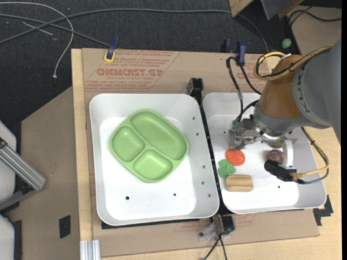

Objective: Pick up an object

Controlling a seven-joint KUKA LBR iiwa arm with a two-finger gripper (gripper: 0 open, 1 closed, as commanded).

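Note:
In the right bin (255, 199) lie an orange-red round object (235, 156), a small green ridged object (225, 168) and a tan wooden block (239, 182). A purplish round object (275, 156) sits further right. My gripper (239, 136) hangs low over the bin's middle, just above the orange-red object. Its body hides the fingertips.
The left bin (108, 188) holds a green divided plate (148, 144). The grey arm with its orange band (279, 88) covers the right bin's upper right. A black cable (295, 175) runs across the bin's right side. Clamps sit at the bench's far edge.

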